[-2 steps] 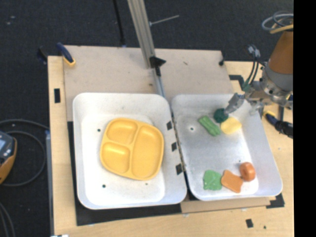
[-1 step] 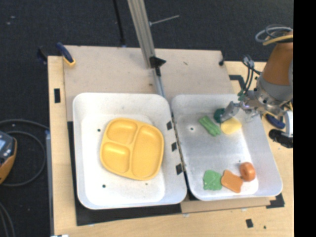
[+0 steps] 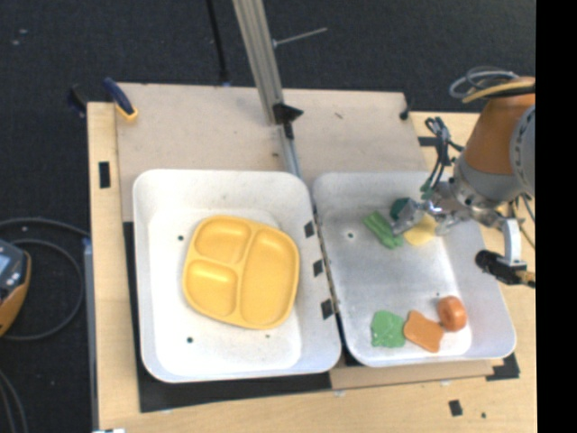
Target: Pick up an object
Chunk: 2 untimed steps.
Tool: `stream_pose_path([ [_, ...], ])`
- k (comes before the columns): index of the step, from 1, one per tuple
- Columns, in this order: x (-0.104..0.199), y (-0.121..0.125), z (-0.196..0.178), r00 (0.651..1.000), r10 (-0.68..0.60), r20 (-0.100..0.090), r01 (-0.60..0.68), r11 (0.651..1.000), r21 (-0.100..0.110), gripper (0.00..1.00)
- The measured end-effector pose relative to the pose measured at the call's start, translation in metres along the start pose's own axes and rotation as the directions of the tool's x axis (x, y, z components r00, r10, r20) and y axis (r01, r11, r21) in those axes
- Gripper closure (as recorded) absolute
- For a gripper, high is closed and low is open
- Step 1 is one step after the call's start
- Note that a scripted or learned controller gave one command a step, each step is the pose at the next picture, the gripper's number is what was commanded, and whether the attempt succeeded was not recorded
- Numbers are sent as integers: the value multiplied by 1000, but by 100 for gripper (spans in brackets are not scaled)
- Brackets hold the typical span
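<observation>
Two-finger gripper (image 3: pixel 413 215) low in right shallow white bin (image 3: pixel 361 332), by green flat strip (image 3: pixel 383 230) and pale yellow lump (image 3: pixel 420 234); jaw state: cannot tell; risk: crowded pair, fingers may nudge one aside or grab nothing; yellow divided plate (image 3: pixel 242 271) in left bin.

Arm (image 3: pixel 505 142) cut off at right.

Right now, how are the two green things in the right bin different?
The long green piece lies near the bin's top, beside the gripper and a yellow piece. The flat green piece sits near the bottom edge, beside an orange piece. The first is narrow and slanted; the second is broad and blocky. Both are green.
</observation>
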State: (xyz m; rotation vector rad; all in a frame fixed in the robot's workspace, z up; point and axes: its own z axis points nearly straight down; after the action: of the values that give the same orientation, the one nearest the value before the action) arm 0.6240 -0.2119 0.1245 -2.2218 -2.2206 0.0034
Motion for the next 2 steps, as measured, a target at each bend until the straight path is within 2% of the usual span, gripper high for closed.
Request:
stream_pose_path([
  [1, -1, 2, -14, 1000, 0, 2, 0, 1000, -7, 100],
  [2, -10, 6, -63, 1000, 2, 2, -2, 1000, -8, 100],
])
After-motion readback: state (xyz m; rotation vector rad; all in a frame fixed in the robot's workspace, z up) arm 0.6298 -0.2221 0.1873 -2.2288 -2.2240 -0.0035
